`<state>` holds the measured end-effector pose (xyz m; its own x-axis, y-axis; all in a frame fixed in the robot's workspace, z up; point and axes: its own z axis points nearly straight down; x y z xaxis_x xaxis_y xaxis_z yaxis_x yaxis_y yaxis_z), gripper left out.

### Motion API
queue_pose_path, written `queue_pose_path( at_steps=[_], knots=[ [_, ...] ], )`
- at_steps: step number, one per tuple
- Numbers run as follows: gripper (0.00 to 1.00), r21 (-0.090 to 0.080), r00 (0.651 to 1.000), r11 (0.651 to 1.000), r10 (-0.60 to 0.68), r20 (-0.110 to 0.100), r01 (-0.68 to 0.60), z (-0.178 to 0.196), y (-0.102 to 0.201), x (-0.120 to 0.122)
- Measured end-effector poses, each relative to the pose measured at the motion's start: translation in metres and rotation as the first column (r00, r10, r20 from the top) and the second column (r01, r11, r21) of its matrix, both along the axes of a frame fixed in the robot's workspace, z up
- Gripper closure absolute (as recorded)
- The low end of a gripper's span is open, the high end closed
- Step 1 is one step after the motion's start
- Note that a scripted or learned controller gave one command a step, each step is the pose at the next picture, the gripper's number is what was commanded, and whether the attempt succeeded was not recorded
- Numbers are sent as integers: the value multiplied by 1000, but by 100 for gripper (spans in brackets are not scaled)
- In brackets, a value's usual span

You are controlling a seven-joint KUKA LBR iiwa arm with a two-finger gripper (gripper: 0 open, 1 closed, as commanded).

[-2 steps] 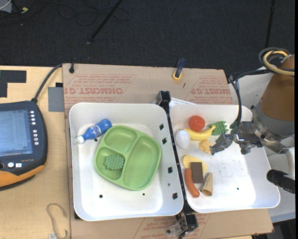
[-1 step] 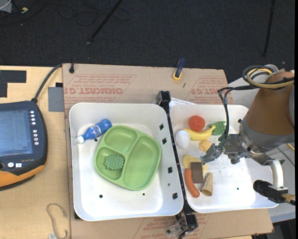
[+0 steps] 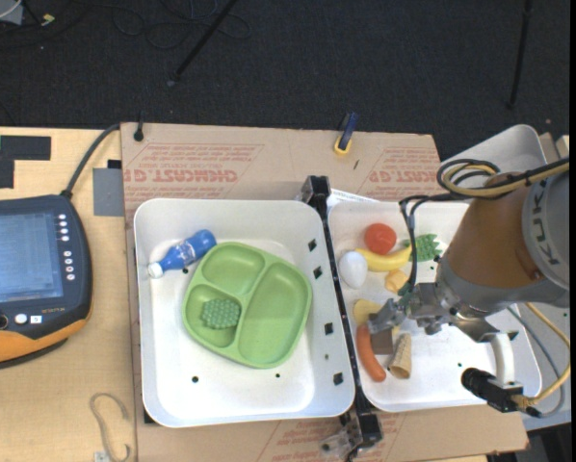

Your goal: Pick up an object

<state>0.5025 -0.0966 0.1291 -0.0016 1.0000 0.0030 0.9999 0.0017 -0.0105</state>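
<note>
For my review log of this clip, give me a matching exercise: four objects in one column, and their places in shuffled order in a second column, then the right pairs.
Objects:
1. blue bottle
2. green divided plate
3. white egg
4. red tomato

Places:
A. right bin, near its far edge, above the banana
B. middle of the left bin
C. right bin, close to the divider between the bins
D. left bin, upper left, beside the plate

Pairs: 1-D, 2-B, 3-C, 4-A
</note>
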Motion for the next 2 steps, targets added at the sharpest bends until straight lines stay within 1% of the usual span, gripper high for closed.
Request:
queue_pose_path(
  at_steps=[1, 2],
  knots=[
    [0, 3, 1000, 1000, 1, 13, -1, -38, 3, 3],
    [100, -2, 1000, 1000, -10, 16, 10, -27, -2, 3]
  ],
)
